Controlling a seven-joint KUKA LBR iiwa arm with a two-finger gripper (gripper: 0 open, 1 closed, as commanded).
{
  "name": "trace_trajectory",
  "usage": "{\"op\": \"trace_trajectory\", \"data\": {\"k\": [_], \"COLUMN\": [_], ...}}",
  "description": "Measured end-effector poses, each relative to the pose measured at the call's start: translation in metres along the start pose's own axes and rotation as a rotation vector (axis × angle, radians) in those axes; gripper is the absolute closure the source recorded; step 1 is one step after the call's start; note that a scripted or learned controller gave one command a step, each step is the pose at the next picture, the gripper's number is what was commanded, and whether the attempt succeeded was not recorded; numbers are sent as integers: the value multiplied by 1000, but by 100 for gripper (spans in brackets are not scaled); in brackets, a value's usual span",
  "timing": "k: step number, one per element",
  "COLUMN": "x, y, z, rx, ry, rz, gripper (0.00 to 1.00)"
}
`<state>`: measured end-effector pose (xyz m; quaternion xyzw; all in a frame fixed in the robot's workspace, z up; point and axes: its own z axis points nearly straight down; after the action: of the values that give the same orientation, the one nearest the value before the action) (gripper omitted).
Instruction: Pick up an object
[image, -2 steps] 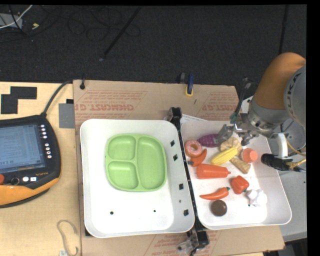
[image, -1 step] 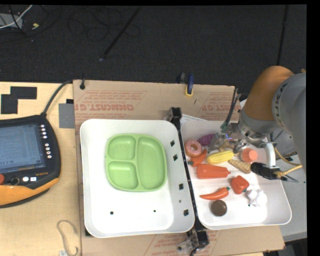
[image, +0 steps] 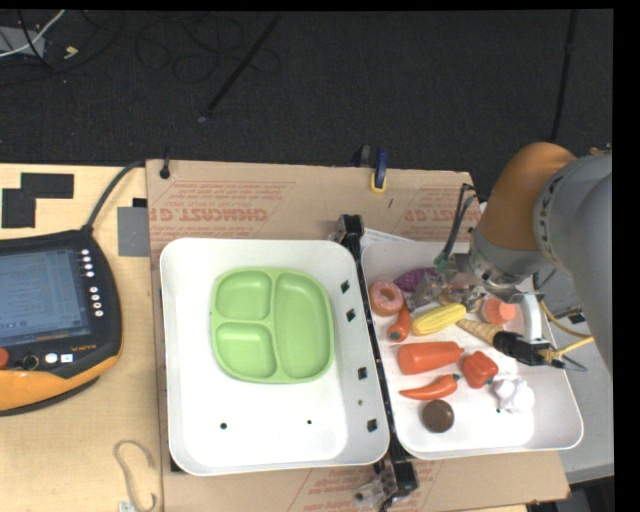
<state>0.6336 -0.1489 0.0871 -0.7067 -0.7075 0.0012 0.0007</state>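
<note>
We judge the pick not yet done: the gripper (image: 462, 285) hangs low by the right bin's (image: 560, 430) far edge, above the corn (image: 438, 319) (claw state untellable), nothing visibly lifted.

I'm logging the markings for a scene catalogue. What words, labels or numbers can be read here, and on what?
"CHEMCAST": red print on the cardboard sheet, upside down, left of the back edge; the reading is uncertain.
The same red print on the cardboard, right of the back edge: partly hidden.
Red print at the cardboard's front edge: too blurred.
Screen of the control tablet: too small to read.
</note>
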Motion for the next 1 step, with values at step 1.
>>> {"op": "trace_trajectory", "data": {"k": [1], "x": [-1], "y": [0], "z": [-11], "rx": [0], "ry": [2], "rz": [2], "gripper": [100]}}
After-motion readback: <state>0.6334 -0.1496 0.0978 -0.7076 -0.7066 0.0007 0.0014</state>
